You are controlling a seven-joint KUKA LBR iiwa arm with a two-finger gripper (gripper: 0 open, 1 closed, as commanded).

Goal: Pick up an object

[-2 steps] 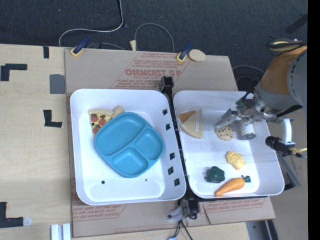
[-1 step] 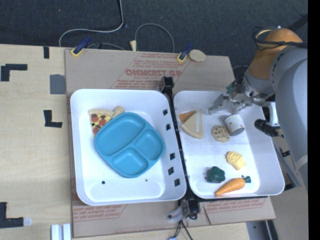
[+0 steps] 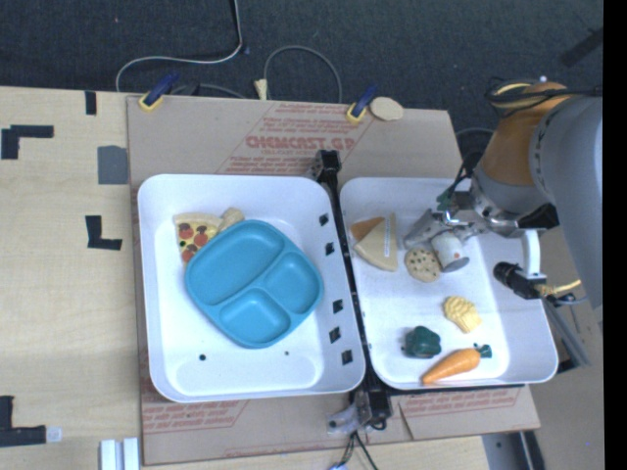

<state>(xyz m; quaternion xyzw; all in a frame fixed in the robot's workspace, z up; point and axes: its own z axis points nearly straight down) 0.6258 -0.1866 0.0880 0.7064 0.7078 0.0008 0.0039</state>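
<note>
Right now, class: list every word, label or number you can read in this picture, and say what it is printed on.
"CHEMCAST GP": red print, upside down, on the brown cardboard sheet under the bins; reading uncertain.
Smaller red lines around it, and those along the sheet's lower edge: too blurred to read.
Nothing readable on the bins, toys or arm.

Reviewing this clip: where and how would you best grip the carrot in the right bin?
Probably across the carrot's thick orange middle, coming straight down from above. It lies flat, slanted along the right bin's front wall, green top toward the right. Set the fingers across its narrow width; the wall side looks tight, and the green piece sits just behind.
</note>
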